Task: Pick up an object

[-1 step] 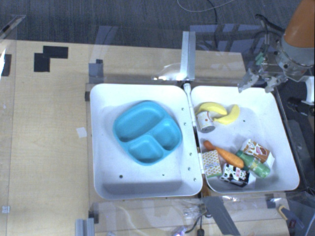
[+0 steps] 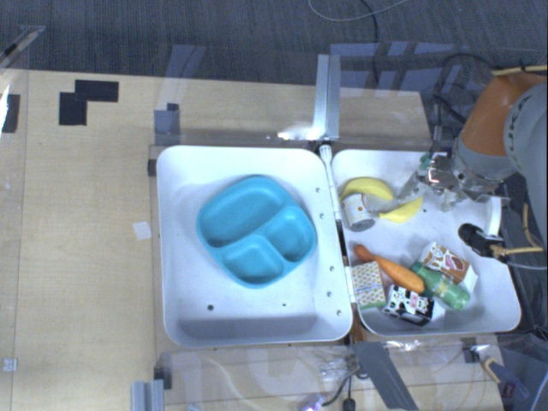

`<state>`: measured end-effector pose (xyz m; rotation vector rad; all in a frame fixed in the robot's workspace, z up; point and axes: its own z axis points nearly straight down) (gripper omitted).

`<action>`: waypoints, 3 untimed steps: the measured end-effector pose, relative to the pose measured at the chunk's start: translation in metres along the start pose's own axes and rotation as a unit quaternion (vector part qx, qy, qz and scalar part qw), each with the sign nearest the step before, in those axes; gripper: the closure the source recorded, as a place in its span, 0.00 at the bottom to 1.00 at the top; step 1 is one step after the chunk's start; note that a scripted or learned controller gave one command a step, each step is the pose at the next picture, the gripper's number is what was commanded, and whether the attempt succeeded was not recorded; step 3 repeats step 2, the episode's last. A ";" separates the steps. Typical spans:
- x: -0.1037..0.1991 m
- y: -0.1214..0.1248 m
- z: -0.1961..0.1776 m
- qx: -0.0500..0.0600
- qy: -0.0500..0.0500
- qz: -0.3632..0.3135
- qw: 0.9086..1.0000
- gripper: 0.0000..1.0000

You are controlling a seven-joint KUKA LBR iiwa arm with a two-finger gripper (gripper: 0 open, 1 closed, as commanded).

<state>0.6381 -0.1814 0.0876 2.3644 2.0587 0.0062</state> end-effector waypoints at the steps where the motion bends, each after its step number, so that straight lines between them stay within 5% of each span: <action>1: 0.002 0.003 -0.013 -0.004 0.000 -0.002 1.000 1.00; 2: 0.002 0.003 -0.013 -0.004 0.000 -0.002 1.000 0.00; 3: 0.002 0.003 -0.013 -0.004 0.000 -0.002 1.000 0.00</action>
